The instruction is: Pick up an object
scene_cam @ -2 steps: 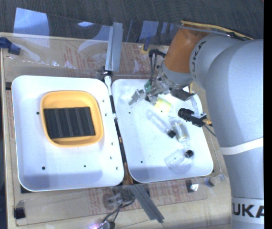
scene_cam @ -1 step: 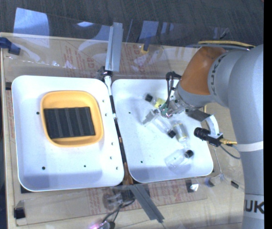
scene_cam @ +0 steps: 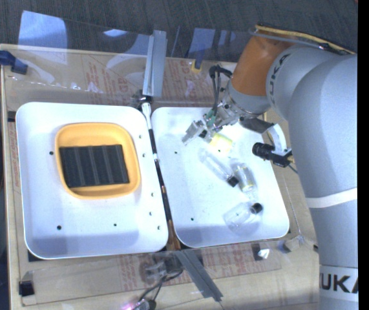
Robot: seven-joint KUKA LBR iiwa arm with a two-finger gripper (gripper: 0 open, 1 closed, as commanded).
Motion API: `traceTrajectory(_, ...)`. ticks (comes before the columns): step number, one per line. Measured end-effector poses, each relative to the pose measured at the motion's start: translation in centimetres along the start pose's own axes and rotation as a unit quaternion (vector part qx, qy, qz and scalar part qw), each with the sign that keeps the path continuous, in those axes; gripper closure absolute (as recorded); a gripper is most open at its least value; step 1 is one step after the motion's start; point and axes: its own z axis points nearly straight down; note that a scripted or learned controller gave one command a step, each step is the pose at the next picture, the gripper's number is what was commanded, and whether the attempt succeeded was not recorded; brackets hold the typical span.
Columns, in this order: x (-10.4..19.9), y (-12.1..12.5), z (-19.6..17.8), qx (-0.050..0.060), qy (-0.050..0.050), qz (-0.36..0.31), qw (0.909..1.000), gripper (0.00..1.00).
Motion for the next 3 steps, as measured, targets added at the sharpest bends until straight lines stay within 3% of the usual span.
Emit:
traceTrajectory(1, -2.2, -2.8, 3.1, 0.001, 0.003, -0.02, 0.9998, 0.0)
traceTrajectory(2, -2.7, -1.7, 3.1, 0.011, 0.01, -0.039, 0.9991, 0.0)
traceTrajectory(3, 3.0, 1.2, 3.2, 0.001, 0.001, -0.067, 0.9977, 0.0)
